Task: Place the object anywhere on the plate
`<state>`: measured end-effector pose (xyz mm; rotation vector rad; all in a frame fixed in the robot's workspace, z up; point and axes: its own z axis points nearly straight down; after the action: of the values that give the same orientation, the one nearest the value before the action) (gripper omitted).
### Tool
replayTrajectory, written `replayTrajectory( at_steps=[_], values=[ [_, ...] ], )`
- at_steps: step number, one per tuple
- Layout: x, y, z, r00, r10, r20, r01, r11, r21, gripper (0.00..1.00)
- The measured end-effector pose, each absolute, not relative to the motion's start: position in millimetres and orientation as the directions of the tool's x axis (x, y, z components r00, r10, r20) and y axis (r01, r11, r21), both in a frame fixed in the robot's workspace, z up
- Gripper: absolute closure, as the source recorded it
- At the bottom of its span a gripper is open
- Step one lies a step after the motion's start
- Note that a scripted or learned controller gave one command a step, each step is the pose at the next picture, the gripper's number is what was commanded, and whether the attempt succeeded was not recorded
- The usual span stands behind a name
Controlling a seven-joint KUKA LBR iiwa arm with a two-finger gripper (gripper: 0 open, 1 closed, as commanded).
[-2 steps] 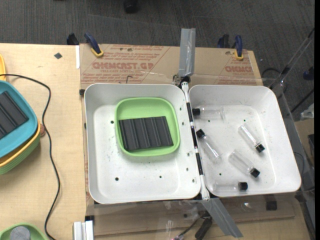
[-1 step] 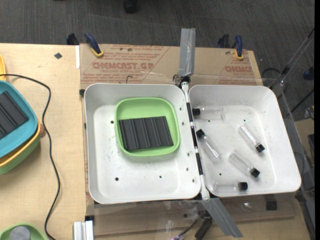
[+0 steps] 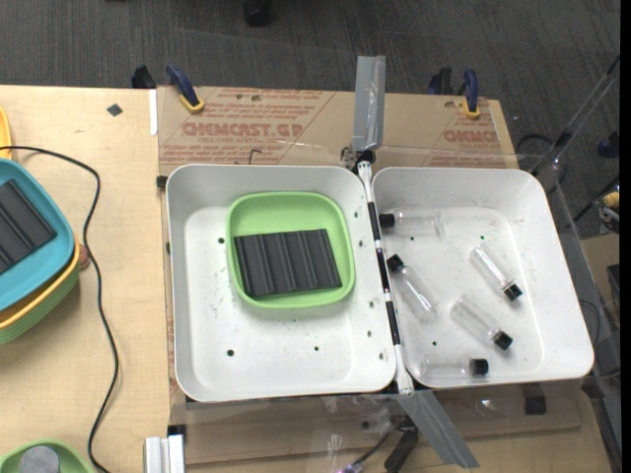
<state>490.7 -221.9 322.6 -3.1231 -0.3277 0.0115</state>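
A green square plate [image 3: 289, 215] rests in the left white bin [image 3: 197, 343], with a dark ribbed mat [image 3: 289, 262] lying on it. The right white bin [image 3: 552, 225] holds several clear plastic vials with black caps: one near the top left [image 3: 412, 225], one at centre left [image 3: 409, 284], one at the right [image 3: 493, 271], one lower right [image 3: 479, 323], and one by the front wall [image 3: 455, 369].
Brown cardboard [image 3: 256, 121] lies behind the bins, held by blue and yellow clamps [image 3: 184, 87]. A strip of grey tape [image 3: 369, 106] runs up from the seam between the bins. Stacked teal and yellow plates [image 3: 35, 254] and a black cable [image 3: 99, 294] lie on the bench at the left.
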Motion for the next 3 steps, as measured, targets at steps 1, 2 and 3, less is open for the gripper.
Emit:
replayTrajectory(
  at_steps=[1,2,3],
  values=[
    [486.0,-222.2,279.0,0.98,0.199,-0.006,0.199,-0.98,-0.002,0.0],
    [477.7,-222.2,292.2,0.98,0.199,-0.005,0.199,-0.98,-0.001,0.0],
    [477.2,-222.3,265.2,0.98,0.197,-0.006,0.197,-0.98,-0.002,0.0]
  ],
)
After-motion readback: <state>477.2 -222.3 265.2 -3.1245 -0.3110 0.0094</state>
